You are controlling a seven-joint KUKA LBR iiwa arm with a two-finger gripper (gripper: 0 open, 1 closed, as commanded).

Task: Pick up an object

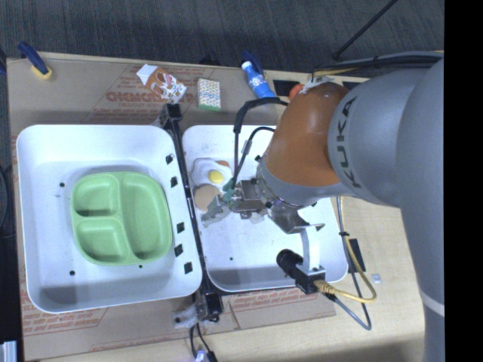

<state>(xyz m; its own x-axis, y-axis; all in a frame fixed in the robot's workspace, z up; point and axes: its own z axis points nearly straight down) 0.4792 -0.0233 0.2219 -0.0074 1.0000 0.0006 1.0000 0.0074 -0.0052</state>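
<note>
We see the arm (362,142) reaching in from the right over the right bin (249,274), orange band (302,138) above the wrist. The claw (219,206) sits low over the left part of that bin, close to the divider between bins. We cannot tell the claw's state: the tip is small and blurred against the white floor.

Objects in the right bin: a white piece with a yellow spot (213,173) near the back-left, and a tan rounded item (204,196) just in front of it. The claw tip is just beside the tan item; we cannot tell whether they touch.

Left bin (45,225) holds a green divided tray (119,217), lying flat.

On the surface (90,89) behind the bins: a small printed packet (160,84), a speckled square (209,94), a blue clamp (256,78).
</note>
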